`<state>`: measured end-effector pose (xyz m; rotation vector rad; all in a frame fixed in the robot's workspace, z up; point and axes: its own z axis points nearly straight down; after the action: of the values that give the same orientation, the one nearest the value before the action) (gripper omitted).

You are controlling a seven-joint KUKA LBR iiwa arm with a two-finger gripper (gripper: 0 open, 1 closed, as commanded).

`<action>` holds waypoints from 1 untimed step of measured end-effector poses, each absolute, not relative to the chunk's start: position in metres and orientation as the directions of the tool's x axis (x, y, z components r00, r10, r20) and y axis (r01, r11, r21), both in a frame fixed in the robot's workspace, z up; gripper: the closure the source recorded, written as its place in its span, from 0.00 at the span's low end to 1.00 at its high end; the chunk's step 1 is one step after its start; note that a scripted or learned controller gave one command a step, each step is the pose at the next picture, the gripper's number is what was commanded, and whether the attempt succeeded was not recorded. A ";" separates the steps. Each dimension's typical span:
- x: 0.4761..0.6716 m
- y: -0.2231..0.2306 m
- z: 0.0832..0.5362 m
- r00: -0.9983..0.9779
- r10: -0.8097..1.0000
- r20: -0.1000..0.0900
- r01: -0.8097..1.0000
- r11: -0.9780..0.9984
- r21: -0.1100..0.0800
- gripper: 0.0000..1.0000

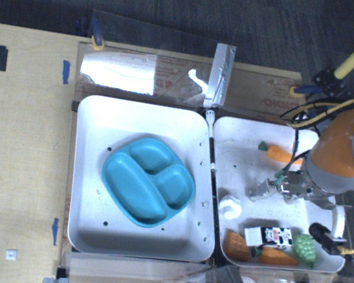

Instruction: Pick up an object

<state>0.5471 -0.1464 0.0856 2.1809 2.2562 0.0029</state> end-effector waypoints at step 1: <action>0.626 -0.183 0.139 0.063 0.998 -0.002 0.998 -0.063 0.004 0.00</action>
<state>0.6257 -0.1828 0.1391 2.2876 2.1468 0.0018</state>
